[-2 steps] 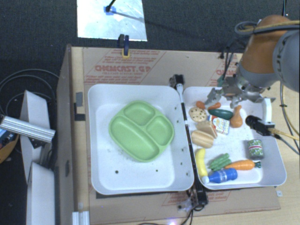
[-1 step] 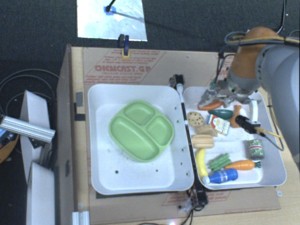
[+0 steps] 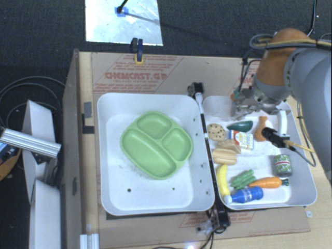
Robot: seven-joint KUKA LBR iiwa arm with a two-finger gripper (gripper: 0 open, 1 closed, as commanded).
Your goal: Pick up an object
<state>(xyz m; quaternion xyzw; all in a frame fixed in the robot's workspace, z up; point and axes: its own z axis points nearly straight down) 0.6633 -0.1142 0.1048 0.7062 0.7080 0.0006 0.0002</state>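
Note:
The right white bin (image 3: 306,191) holds several toy foods: a chocolate-chip cookie (image 3: 217,132), a hot dog bun (image 3: 224,156), a banana (image 3: 222,179), green beans (image 3: 242,178), a carrot (image 3: 268,182), a blue bottle (image 3: 248,195), a small green can (image 3: 282,164), a small carton (image 3: 244,140) and a dark green pepper-like piece (image 3: 239,125). My gripper (image 3: 243,107) hangs low over the bin's far left corner, just above the dark green piece. Nothing can be seen held in it.
The left white bin (image 3: 111,191) holds a green divided plate (image 3: 155,144). A ridge with a black clip (image 3: 197,90) separates the bins. The arm's orange band (image 3: 275,56) and grey link (image 3: 311,82) cover the right bin's far right side. Cables lie left of the bench.

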